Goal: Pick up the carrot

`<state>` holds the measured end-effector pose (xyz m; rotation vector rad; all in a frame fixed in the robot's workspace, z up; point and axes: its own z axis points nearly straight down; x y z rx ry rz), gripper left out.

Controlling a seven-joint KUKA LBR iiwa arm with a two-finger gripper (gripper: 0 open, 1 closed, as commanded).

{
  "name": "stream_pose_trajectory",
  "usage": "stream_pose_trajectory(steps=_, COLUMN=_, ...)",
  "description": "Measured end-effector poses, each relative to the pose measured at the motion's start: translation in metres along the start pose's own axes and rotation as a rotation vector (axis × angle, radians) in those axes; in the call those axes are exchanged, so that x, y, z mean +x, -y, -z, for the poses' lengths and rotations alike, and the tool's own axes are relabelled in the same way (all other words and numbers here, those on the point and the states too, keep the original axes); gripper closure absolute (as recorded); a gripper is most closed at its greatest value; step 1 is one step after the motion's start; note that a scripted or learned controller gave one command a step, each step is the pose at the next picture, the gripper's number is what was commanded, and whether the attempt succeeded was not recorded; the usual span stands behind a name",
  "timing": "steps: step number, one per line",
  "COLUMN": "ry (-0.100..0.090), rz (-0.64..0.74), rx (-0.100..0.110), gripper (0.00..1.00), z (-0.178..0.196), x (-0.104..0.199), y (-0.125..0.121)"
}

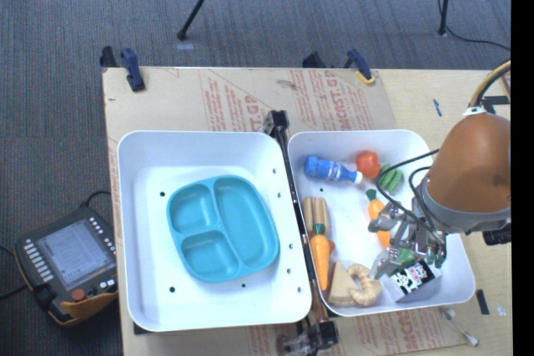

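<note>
A slanted overhead view is showing two shallow white bins sitting side by side on a bench. Nearest the bottom edge, along the front of the right bin (pixel 455 296), a pale twisted pretzel-like piece (pixel 365 286) is lying beside a small black-and-white patterned item (pixel 410 280). Just above those, at lower right, the gripper (pixel 399 250) is hanging low over the bin, under the arm's orange band (pixel 473 167); its tip is a dark tangle of metal and cable, so whether the pincer is open or closed cannot be told, and nothing is visibly caught in it. The carrot (pixel 320 258) is lying in the same bin's lower left, orange with a green top, pointing toward the bottom of the frame, touching a tan block (pixel 314 214) and apart from the gripper. It is looking like a light, rigid toy with a smooth, probably slippery skin; gripping across its thick upper half, below the green top, seems safest, since the narrow tip could squirt free. Further up, a blue bottle (pixel 329 170), a red tomato-like piece (pixel 368 162) and a green item (pixel 390 178) are lying near the back wall. Small orange pieces (pixel 377 208) beside the gripper are partly hidden and hard to identify. In the left bin (pixel 138 179), a blue divided plate (pixel 222 226) is resting. A handheld control pendant (pixel 67 263) is sitting at far left.
</note>
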<state>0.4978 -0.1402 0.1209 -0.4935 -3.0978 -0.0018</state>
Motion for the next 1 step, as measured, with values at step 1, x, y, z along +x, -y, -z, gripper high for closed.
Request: stream_pose_trajectory(steps=1, ry=0.000, rz=0.099, rx=0.000, gripper=0.00, z=-0.0357, x=-0.0170, y=-0.0533)
